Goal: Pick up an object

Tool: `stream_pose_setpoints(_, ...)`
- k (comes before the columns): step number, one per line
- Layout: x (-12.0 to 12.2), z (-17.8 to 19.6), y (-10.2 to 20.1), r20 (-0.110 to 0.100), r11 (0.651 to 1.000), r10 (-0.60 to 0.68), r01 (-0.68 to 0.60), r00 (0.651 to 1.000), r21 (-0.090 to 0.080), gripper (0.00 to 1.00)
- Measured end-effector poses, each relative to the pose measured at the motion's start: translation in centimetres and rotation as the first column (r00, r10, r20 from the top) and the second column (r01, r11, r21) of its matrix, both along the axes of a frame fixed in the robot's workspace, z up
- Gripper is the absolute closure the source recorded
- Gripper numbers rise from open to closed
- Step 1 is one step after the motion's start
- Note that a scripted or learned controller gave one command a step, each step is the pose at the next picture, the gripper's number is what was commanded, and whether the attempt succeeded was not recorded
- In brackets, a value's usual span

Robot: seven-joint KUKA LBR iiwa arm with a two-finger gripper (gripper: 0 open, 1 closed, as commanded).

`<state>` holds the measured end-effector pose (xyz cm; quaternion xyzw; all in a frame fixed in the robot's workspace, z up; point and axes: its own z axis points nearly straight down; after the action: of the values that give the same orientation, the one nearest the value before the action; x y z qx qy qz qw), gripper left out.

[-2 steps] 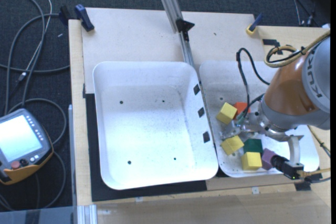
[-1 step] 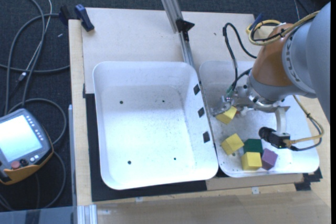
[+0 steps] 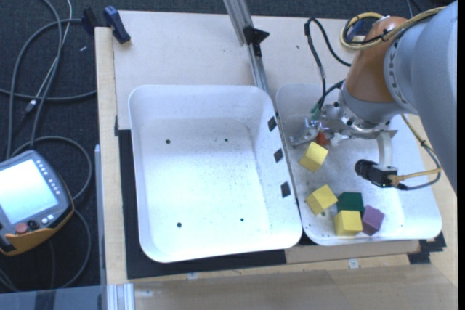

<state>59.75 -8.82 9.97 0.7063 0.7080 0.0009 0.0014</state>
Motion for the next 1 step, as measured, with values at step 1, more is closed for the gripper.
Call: stream_pose_setpoints(1,-2.18,10.5,1.39,0.006,1.0,0.0,0.0,1.0,0.0,0.0)
